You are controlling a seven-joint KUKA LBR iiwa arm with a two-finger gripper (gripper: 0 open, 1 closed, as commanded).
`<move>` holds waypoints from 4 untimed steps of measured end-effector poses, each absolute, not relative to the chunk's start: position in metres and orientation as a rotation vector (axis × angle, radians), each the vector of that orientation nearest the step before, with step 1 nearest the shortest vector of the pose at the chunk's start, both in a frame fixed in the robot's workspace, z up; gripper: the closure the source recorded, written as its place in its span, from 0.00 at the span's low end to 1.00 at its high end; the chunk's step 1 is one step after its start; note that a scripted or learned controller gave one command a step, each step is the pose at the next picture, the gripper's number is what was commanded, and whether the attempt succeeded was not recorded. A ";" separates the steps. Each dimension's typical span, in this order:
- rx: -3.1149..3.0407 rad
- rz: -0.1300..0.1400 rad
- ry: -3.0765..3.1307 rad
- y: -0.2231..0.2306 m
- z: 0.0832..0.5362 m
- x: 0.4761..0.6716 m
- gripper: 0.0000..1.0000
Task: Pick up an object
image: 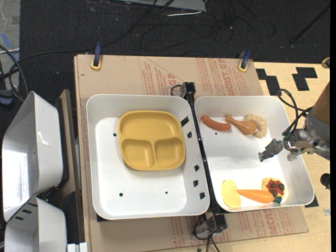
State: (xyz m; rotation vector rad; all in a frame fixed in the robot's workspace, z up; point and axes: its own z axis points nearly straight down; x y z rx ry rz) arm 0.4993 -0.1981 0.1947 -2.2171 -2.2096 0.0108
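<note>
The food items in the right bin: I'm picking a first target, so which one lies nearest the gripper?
The carrot, at the bin's near edge below the gripper. It looks slightly closer than the chicken drumstick; the sausage lies farther left.

Arm (pixel 321 121) cut off by right edge. Claw (pixel 273 150) too small and blurry, finger state unreadable. Small red-and-yellow item (pixel 274 187) in right bin's (pixel 241 104) front corner too small to identify.

Bench (pixel 157 72): brown board, red print, two clamps at far edge. On it, two white bins side by side: right bin (pixel 294 190) under gripper (pixel 273 150), left bin (pixel 105 193) well left of gripper.
</note>
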 end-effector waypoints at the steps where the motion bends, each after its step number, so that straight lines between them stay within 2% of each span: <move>1: -2.220 0.001 -2.222 -0.198 0.201 0.503 0.00; 3: -2.221 0.003 -2.217 -0.191 0.113 0.503 0.00; 4: -2.221 0.002 -2.218 -0.191 0.091 0.503 0.00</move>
